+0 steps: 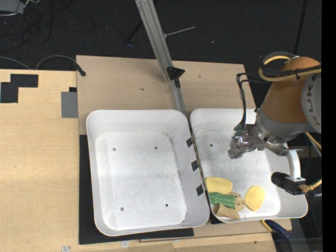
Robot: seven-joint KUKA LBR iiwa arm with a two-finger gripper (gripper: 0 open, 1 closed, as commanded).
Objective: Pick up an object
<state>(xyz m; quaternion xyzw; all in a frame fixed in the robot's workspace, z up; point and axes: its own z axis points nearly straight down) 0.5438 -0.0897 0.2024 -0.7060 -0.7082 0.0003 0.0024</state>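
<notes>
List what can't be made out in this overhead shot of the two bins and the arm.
- Gripper: too small and blurred in the camera view to tell its finger state.
- Tan object under the green object: partly covered, shape unclear.
- Right bin: the arm hides its right side.
- What the yellow pieces and are: too small to identify.

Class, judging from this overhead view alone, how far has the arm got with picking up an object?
Done: the end effector is over the right bin. In hand: nothing visibly held. Left: the yellow pieces, green piece and tan piece all lie at that bin's near end; it must reach one, grasp and lift.
</notes>
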